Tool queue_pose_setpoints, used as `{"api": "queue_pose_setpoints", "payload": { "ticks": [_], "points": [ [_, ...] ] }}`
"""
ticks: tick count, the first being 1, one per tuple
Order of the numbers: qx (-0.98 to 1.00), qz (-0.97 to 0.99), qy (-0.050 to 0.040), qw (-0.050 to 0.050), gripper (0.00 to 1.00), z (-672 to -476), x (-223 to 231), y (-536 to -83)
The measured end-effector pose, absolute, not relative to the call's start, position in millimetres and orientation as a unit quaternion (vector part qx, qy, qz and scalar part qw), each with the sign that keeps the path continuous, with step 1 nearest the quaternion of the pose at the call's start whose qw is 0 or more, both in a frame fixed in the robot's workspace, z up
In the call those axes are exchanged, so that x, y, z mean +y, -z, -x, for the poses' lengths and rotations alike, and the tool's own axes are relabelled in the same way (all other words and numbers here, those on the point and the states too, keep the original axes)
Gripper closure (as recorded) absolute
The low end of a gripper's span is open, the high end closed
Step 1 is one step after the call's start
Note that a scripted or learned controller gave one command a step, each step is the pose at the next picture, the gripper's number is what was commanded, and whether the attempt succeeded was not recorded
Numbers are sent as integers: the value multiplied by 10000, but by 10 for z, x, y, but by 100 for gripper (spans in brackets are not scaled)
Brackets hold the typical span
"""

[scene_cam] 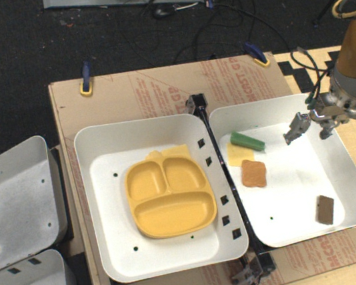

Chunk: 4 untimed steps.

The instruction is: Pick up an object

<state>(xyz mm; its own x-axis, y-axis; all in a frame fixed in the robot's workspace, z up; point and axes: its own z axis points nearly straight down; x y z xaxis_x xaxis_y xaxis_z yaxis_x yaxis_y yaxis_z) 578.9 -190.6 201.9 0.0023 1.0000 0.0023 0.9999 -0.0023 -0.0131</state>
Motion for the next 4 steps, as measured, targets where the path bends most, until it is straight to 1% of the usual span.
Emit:
{"api": "queue_pose_setpoints", "payload": {
  "ticks": [1,2,3,4],
  "points": [
    [-7075,7067,-3,2,0,-5821,-1900,-2093],
    [-7071,7071,-9,13,0,-5782,-1824,-1628],
    [-7067,7075,-12,18,0,-5782,-1835,-990],
    [-7068,7075,-3,2,0,-5784,-1831,-921]
  ]
}}
